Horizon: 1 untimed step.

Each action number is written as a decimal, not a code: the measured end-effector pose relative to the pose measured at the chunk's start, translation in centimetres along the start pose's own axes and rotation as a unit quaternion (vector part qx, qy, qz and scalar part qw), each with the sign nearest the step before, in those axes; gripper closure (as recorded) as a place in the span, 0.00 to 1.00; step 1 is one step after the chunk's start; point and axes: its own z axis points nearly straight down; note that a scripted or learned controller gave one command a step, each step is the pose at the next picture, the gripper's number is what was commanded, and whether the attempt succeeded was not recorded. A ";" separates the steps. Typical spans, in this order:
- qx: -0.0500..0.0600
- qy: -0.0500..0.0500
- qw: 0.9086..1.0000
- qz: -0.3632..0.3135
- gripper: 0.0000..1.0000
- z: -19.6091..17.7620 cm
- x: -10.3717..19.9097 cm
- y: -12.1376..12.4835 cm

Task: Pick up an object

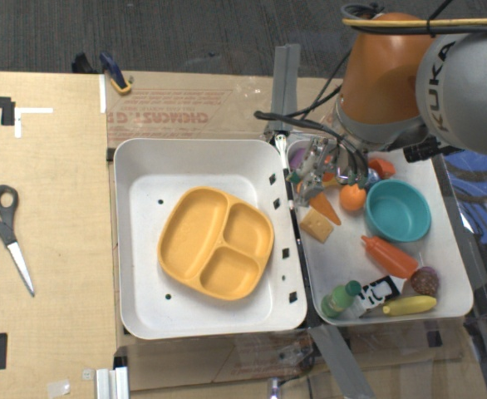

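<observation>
Tool (320,173) crowds right bin's (453,306) back-left rim; middle floor lies open.

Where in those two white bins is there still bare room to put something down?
Left bin: bare floor rings the yellow divided plate, widest along its upper-left. Right bin: crowded; a small bare patch lies between the cheese wedge, red pepper and green bottle.

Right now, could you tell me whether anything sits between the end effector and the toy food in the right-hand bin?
Nothing visible does. The end effector hangs over the upper left corner of the right bin, directly above the orange carrot piece and the tan cheese block. The teal bowl sits off to the side, not in the path.
</observation>
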 end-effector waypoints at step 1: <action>0.001 -0.001 0.998 -0.056 1.00 -8.9 -2.6 -2.5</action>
